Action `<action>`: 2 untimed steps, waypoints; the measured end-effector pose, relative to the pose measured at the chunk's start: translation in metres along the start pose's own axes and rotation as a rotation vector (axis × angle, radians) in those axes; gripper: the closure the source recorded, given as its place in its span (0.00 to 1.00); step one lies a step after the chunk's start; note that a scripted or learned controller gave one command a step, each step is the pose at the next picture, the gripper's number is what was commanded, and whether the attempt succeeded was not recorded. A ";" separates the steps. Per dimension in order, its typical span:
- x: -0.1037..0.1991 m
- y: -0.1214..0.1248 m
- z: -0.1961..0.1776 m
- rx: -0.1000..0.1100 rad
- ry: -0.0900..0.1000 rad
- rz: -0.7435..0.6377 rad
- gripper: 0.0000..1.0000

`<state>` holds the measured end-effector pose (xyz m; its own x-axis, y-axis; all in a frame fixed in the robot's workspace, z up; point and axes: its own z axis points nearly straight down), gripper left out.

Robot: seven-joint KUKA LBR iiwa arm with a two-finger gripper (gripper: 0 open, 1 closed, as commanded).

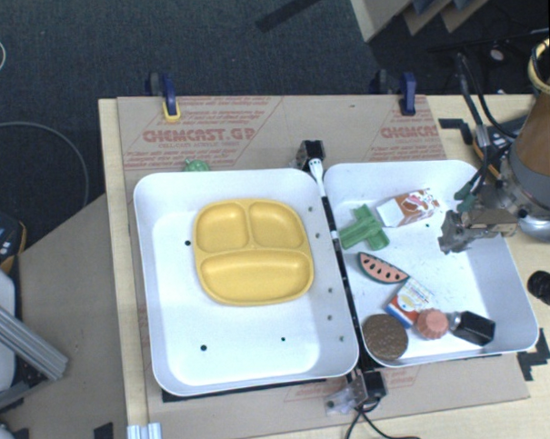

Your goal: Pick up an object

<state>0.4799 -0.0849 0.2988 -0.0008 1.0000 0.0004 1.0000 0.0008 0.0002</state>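
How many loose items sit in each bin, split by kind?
Left bin:
Yellow divided plate: 1

Right bin:
Green toy piece: 1
Watermelon slice: 1
Red and white packet: 1
Brown round disc: 1
Small printed packet: 1
Pink ball: 1
Black block: 1

Total: 8

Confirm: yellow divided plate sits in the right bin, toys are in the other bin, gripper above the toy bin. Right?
One thing is wrong: the yellow plate sits in the left bin, not the right. The camera view shows it. The rest holds: the toys, such as the watermelon slice and green piece, are in the other bin, and the gripper is above that bin.
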 end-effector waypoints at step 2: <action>0.094 0.001 -0.103 0.010 0.000 -0.002 1.00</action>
<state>0.4806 0.0094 0.4016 -0.0024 1.0000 0.0003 1.0000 0.0024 -0.0096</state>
